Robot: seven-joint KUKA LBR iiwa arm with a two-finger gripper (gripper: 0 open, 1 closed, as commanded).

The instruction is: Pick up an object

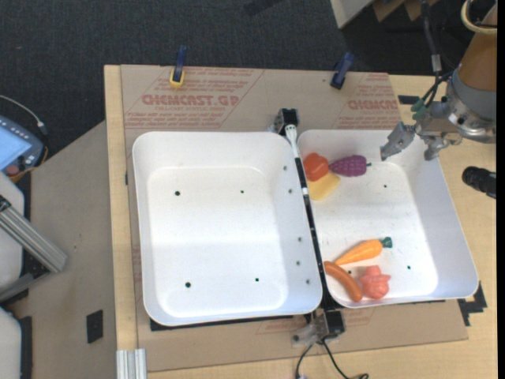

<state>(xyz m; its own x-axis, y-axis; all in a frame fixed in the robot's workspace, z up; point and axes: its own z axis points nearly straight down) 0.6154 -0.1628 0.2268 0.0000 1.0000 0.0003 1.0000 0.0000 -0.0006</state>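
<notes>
Camera view, read left to right: left bin [158,212] on the counter [118,133], bare white floor with a few dark dots; right bin [450,235] just beside it, holding every candidate object. Against the shared wall, a red piece [316,166] touching a yellow piece [323,186], with a purple grape-like toy [349,165] just beside them. Toward the near edge, an orange carrot [363,251] with a green tip, then a red-orange sausage shape [344,280] touching a pink lumpy toy [374,282]. At far right, gripper [412,142] spread open over the bin's far right corner, nothing between the fingers. Likely the approach step, nothing picked yet. Probably calls next for choosing a target, moving over it, descending and closing; purple toy nearest, carrot better isolated.
</notes>
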